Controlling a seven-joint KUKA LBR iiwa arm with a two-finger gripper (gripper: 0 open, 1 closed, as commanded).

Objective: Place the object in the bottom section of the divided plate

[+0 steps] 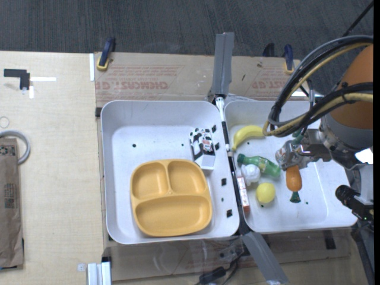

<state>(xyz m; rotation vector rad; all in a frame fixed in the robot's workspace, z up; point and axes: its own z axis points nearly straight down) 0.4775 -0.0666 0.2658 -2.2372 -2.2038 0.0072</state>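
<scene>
Camera view: carrot (294,181) upright under gripper (291,159), leafy tip downward.

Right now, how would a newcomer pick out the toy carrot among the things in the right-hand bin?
Start at the right white bin, the one the arm reaches into. The toy carrot sits near its middle, just under the gripper, right of the yellow lemon and the green bottle. It is the only orange piece there, with a small green top pointing toward the bin's near edge.

Divided plate (171,202) matt yellow plastic; bins (113,177) glossy white plastic.
</scene>
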